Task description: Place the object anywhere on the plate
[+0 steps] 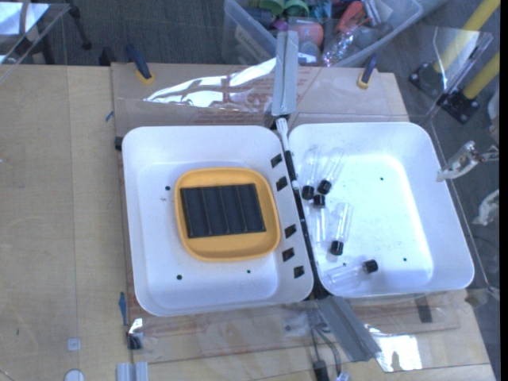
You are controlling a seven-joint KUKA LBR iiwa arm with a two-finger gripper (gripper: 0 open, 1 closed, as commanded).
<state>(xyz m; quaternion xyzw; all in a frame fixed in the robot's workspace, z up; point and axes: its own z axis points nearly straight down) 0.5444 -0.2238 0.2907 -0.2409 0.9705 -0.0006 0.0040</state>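
The step in hand is the very first one: picking something up. None of the candidates is on the plate (227, 251) yet. The plate is yellow, sits in the middle of the left bin (151, 157), and carries a dark ribbed panel (222, 210) across its centre.

What I have to move lies in the right bin (413, 181): a scatter of clear tubes (340, 222) with black caps, all lying on their sides along that bin's left half, close to the wall the two bins share. A few cluster near the upper part of that wall with their caps almost touching. One lies alone lower down, and another (349, 273) rests near the front corner.

I cannot tell from here whether my gripper is released or clenched, so I count on nothing being held.

My judgement is that the next move calls for choosing the lone tube in the middle, since it has bare floor on both sides. I would come down across its width, not along it. The clear, round bodies will likely roll or slip, so the closing should be centred. After that comes a lift over the shared wall and a release above the plate.
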